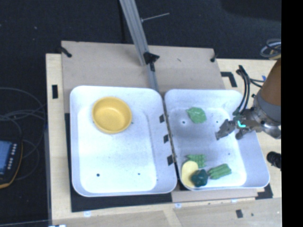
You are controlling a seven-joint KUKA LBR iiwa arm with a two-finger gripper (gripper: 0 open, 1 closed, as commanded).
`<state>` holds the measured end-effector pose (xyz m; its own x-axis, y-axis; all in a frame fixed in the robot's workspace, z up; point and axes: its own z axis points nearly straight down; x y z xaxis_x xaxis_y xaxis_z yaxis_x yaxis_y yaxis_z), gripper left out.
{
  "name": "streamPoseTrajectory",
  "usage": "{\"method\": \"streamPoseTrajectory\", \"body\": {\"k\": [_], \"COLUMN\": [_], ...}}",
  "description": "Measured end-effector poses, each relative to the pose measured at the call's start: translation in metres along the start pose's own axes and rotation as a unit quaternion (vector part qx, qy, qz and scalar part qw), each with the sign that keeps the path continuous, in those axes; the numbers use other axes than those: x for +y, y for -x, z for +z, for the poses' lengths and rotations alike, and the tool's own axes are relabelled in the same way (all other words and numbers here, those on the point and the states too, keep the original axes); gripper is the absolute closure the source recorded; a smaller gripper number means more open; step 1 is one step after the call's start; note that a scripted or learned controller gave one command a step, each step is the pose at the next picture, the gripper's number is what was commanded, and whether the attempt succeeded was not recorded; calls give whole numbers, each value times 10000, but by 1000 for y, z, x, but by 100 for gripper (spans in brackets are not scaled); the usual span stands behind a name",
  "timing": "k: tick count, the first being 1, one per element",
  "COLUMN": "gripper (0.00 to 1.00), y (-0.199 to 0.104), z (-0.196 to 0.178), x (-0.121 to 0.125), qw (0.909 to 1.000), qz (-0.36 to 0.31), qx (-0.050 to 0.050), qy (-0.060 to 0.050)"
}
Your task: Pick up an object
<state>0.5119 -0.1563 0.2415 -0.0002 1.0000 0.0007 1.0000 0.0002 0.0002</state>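
The gripper (233,131) hangs over the right side of the right bin (246,174), with its two fingers spread open and nothing between them. A light green lump (196,115) lies up and to the left of it, near the bin's back. In the bin's front corner sit a yellow round piece (188,170), a dark teal object (200,178), a green elongated piece (219,171) and a small green leafy piece (196,159). A yellow bowl (111,115) stands in the left bin (118,174), toward its back left.
A grey metal pole (137,30) slants down from the top to the gap between the bins. The arm's wrist and cables (265,103) fill the right edge. A dark handheld device (8,160) lies off the bench at the left.
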Motion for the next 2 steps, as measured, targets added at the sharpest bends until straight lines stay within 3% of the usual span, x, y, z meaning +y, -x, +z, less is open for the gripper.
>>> {"method": "streamPoseTrajectory", "body": {"k": [1,2], "gripper": [0,0], "y": [0,-3], "z": [0,43], "x": [0,-2], "qw": [10000,10000], "qz": [0,4], "qx": [0,-4], "qy": [0,-15]}}
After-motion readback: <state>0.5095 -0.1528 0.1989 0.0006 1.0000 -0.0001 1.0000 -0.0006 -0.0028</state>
